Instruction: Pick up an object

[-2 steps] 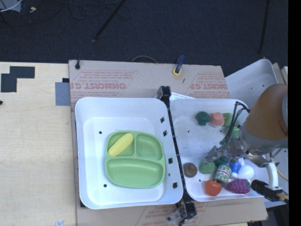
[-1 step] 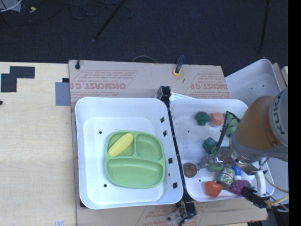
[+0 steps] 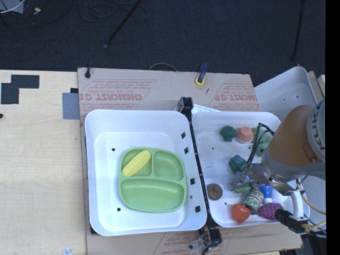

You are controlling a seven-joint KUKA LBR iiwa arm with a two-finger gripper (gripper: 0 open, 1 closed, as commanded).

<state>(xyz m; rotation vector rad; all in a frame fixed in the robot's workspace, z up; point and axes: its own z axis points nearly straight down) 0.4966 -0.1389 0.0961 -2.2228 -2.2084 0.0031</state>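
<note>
Dark carpet backing wooden surface (image 3: pixel 37 158) | left bin (image 3: pixel 101 126) keeping green plate (image 3: pixel 153 180) with corn (image 3: pixel 136 162) | arm (image 3: pixel 292 142) reaching into right bin (image 3: pixel 212 126), hand (image 3: pixel 241 180) hovering among clustered toys near teal object (image 3: pixel 237 163) | finger spread: cannot tell

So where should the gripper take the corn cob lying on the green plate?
Across the middle of the corn cob, from straight above. It lies flat and diagonal in the upper-left compartment of the green plate; fingers should probably close across its narrow width, clear of the compartment ridges.
</note>
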